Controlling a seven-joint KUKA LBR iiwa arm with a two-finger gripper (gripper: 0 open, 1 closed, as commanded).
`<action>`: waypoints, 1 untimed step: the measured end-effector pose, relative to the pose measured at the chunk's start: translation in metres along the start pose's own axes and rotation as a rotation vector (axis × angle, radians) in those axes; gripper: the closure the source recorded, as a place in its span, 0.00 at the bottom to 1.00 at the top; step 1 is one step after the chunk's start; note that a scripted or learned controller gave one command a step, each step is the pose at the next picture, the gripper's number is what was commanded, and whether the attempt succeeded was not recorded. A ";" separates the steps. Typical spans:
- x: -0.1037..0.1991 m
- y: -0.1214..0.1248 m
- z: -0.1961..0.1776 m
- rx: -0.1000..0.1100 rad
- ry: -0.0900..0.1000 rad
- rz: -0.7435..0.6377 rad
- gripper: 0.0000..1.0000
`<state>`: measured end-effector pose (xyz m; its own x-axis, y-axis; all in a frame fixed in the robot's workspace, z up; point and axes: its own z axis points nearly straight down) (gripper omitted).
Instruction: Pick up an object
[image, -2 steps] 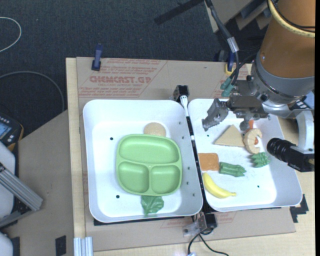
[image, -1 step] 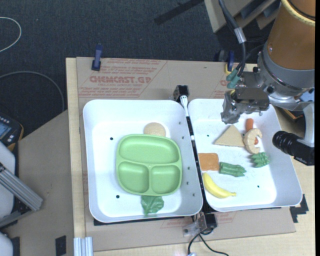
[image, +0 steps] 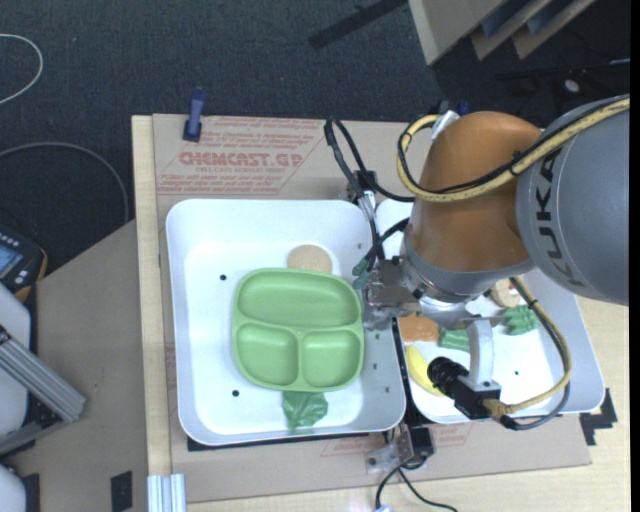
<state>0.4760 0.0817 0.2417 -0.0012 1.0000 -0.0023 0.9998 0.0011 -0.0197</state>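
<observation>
Bench seen from above at a slant, bearing two shallow white bins side by side on a cardboard sheet (image: 250, 150) printed with red lettering. In the left bin (image: 195, 300): a green three-compartment tray (image: 297, 328) near the centre, nothing visible in its compartments; a round tan object (image: 309, 260) just beyond the tray's far edge; a crumpled green item (image: 304, 408) at the tray's near edge, close to the bin's near rim. In the right bin (image: 570, 385), largely hidden by the arm: a yellow object (image: 418, 366) near the left wall, an orange piece (image: 422, 329) just behind it, a small green toy (image: 520, 320) toward the far side. Grey arm with orange band (image: 470, 200) hanging over the divide between the bins. Gripper (image: 380, 290) at the left bin's right edge, beside the tray; cannot tell whether apart or together. A small blue clip (image: 193, 115) at the cardboard's far-left corner.
</observation>
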 end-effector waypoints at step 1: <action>-0.020 0.003 0.042 -0.011 0.001 0.005 1.00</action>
<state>0.4780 0.0613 0.2000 0.0036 1.0000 -0.0011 1.0000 -0.0036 -0.0089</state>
